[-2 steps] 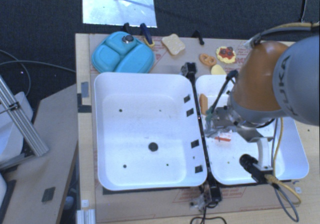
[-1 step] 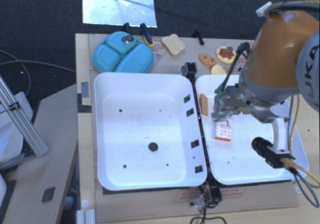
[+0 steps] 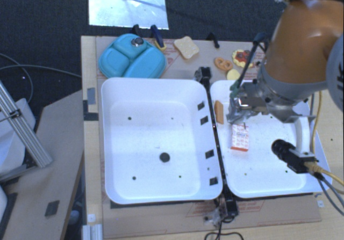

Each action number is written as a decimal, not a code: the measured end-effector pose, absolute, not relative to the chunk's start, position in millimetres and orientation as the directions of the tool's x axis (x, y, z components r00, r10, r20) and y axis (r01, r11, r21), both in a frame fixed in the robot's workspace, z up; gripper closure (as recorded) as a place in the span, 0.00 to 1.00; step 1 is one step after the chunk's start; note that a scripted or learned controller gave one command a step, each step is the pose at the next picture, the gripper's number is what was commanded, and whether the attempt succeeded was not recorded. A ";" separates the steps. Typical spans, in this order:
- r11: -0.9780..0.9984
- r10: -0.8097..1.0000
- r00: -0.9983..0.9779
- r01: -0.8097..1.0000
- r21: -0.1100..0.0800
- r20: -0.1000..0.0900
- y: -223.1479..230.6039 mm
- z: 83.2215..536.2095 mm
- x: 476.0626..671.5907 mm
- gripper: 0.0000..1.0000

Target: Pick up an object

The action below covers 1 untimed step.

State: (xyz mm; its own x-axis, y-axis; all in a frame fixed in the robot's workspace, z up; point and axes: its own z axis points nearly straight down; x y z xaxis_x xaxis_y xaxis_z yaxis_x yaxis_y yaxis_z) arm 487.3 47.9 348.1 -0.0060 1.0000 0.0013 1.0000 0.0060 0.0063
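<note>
The gripper [image 3: 238,118] is seen low over the right bin [image 3: 269,180], near its upper left corner, with the grey and orange arm [image 3: 301,35] rising behind it to the right. How far it is open cannot be told, since the tips are blurred against the metal of the wrist, and nothing can be made out in its hold. Just below the gripper, a small red and white packet [image 3: 240,138] lies flat on the bin floor, its top edge seemingly touching or just beneath the tool. To the left of the gripper, an orange stick-shaped piece [image 3: 219,111] lies beside the divider between the 2 bins. Farther left, a small dark disc [image 3: 164,157] rests on the floor of the left bin [image 3: 123,99]. The task is judged to be at an early stage: an approach to the packet appears to be made, but no lift is shown, and the grasp and the raise are left to be done.
</note>
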 end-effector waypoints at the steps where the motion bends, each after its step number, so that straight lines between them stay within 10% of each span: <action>1: 0.011 1.000 -0.011 1.000 0.009 0.004 109.9 405.5 495.4 1.00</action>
